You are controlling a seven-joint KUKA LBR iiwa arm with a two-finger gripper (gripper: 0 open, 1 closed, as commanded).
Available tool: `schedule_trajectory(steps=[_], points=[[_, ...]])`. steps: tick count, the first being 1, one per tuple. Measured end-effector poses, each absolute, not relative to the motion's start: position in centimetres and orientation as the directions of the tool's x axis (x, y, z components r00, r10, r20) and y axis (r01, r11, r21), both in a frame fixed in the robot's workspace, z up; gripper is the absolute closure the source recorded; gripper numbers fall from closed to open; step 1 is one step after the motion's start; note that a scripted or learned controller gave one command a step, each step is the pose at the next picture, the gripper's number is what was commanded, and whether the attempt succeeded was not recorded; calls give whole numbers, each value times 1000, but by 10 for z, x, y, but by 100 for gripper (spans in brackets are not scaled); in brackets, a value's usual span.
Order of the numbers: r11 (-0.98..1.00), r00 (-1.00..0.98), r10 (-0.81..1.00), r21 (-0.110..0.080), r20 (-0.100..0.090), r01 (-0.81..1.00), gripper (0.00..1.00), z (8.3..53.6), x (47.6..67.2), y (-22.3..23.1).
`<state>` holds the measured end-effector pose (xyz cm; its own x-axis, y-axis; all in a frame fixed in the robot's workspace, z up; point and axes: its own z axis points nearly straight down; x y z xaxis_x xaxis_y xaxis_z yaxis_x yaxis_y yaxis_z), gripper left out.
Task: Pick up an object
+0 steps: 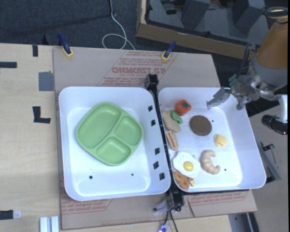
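Observation:
The right bin (246, 144) holds several toy foods: a red tomato (182, 107), a round brown patty (200, 125), a small yellow piece (220, 140), a tan croissant (210, 161), a fried egg (186, 165), a sandwich (172, 140) and a tan piece with green leaf (172, 121). My gripper (229, 100) hovers over the bin's far right corner, up and to the right of the patty. Its two grey fingers stand spread apart and open, with nothing between them.
The left bin (72, 178) holds a green divided plate (109, 133). A black divider (157, 139) runs between the bins. An orange food piece (183, 180) lies at the right bin's near left corner. Blue clamps (64, 45) hold the cardboard base.

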<state>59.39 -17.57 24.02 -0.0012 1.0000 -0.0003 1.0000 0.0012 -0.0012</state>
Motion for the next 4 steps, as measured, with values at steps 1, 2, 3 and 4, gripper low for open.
schedule_trajectory(steps=[1,2,3,4], points=[[5,-5,1000,-10,3,1000,0,104,643,-146],[1,-1,1000,-3,-8,1000,0,88,656,-97],[-3,3,1000,11,-17,1000,100,103,659,-104],[9,-9,1000,6,3,1000,100,191,642,-28]])
